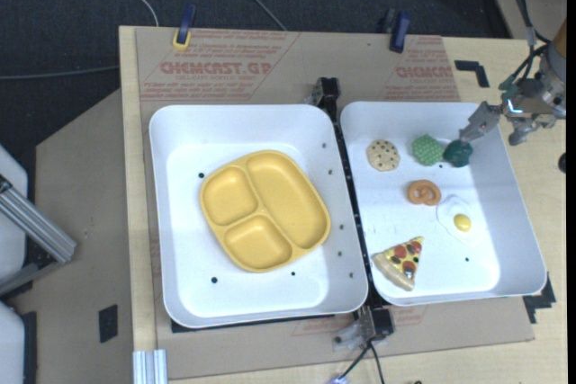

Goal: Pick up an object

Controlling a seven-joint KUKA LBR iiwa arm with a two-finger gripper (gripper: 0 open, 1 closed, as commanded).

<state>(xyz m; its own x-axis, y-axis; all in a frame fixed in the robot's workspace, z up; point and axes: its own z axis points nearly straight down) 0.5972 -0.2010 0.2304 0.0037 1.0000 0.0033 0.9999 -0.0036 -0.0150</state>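
While the gripper [498, 123] hangs at the right bin's [513, 193] far edge beside the broccoli [429, 149], I can't tell its jaw state.

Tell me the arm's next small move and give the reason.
Probably lower the gripper a little onto the green toy and close. Its tip sits at that toy's right edge in the right bin, and nothing shows between its fingers.
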